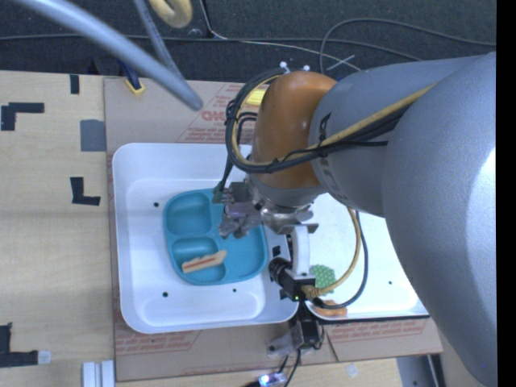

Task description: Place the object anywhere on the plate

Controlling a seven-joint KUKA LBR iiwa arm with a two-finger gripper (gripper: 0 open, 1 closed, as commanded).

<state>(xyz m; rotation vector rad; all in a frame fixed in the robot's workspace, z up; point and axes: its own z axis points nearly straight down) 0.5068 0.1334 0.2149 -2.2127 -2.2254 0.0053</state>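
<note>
One tan stick-shaped object (203,261) lies in the blue plate's (246,260) lower compartment, so placing looks done. Pincer (234,214) hovers above; its opening cannot be told. Next: retreat upward.

Bright, even light falls from above, and the white bin (133,240) glares a little along its rim while the blue plate (242,256) stays crisp. The grey arm (435,176) looms large and soft, a blurred tube (97,31) crosses top left, and the background stays dark.
</note>
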